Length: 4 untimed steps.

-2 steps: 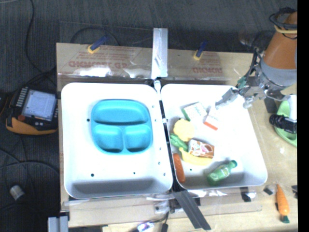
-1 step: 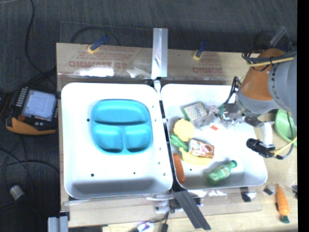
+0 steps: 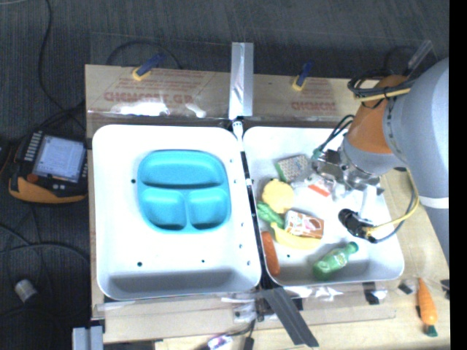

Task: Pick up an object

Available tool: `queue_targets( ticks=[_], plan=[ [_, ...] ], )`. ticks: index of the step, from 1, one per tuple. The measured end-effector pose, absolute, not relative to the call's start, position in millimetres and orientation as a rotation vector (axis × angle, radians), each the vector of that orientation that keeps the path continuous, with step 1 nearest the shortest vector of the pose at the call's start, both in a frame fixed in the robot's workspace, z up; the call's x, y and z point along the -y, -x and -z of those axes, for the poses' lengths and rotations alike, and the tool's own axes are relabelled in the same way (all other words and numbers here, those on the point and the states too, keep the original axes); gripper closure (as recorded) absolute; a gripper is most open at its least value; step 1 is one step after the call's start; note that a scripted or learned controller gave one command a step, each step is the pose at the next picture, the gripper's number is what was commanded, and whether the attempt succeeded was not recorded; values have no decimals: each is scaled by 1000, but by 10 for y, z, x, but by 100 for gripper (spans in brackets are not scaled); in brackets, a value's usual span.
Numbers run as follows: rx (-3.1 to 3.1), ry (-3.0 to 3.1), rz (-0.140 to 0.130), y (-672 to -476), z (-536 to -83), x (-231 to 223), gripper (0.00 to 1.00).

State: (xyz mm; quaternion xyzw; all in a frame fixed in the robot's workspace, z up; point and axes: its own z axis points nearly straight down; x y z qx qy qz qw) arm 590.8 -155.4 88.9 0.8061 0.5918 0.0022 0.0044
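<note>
My gripper (image 3: 332, 175) hangs low over the upper right part of the right bin (image 3: 387, 265), below the orange wrist band. Just left of it lies a grey speckled square packet (image 3: 293, 168), and a small red and white item (image 3: 318, 189) sits right under it. Further left and toward the front are a yellow round object (image 3: 277, 193), a green toy piece (image 3: 268, 214), a printed snack pouch (image 3: 303, 224) resting on a yellow banana (image 3: 290, 241), an orange-red carrot-like stick (image 3: 270, 251) and a green bottle (image 3: 334, 259). Nothing shows in the gripper's hold.
The left bin (image 3: 117, 268) holds a blue divided tray (image 3: 182, 189). A black cable loop (image 3: 354, 222) hangs from the arm over the right bin's right side. An orange tool (image 3: 426, 310) lies on the bench outside the bin at the front right.
</note>
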Motion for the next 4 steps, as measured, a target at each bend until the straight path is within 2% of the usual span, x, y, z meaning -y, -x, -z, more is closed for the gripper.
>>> queue_targets(
  ticks=[1,2,3,4],
  plan=[
    [-1812,-2567,6,-6056,-1453,1480,0],
    [-1744,-2604,-10,-6088,-903,1919,0],
    [-1776,-2589,6,-6683,-1631,1818,0],
    [-1925,-2488,-6,-5916,-954,2024,0]
  ],
)
